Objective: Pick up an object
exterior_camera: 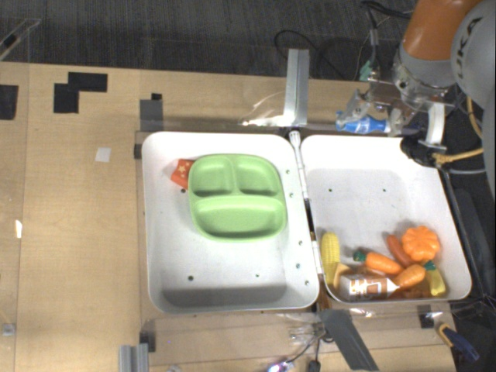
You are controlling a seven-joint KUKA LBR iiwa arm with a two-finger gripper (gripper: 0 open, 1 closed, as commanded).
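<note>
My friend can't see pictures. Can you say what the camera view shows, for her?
Two white bins sit side by side: the left bin holds a green divided plate, the right bin has toy food piled in its near corner. The robot arm waits above the right bin's far edge.

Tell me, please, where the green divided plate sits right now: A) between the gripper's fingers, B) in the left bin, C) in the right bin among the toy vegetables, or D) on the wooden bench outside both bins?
B: the green plate lies flat on the floor of the left bin, while the carrots and corn crowd the right bin's near corner.
</note>
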